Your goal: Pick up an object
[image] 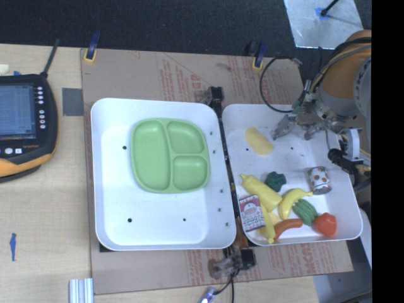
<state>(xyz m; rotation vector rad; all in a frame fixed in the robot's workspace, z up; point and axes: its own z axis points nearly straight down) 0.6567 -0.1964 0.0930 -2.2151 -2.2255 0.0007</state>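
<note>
Two shallow white bins sit side by side on the tabletop (44,219). The left bin (113,188) holds a pale green divided plate (169,154) with three compartments, lying flat near the bin's middle. The right bin (344,197) holds a loose group of toy foods and small things. A pale yellow, rounded, lemon-like piece (259,141) lies alone toward the far part of that bin, well apart from the rest. Nearer the front, a yellow squeeze bottle (260,190) lies tilted, with a dark green broccoli-like piece (275,180) just beside it. A yellow banana (293,199) curves next to a green ridged vegetable (305,210), and a red tomato-like piece (326,224) lies at the bin's front right corner. A red-orange chili or sausage shape (288,226) lies along the front wall, and a small red and white printed packet (251,213) rests against the bin's left wall. A small can with a red-spotted white label (320,180) lies near the right wall.

The gripper (303,120) hangs over the far right part of the right bin, its fingers spread apart with nothing between them, near the pale yellow piece but not touching it. A teach pendant (22,124) lies at the tabletop's left edge.
</note>
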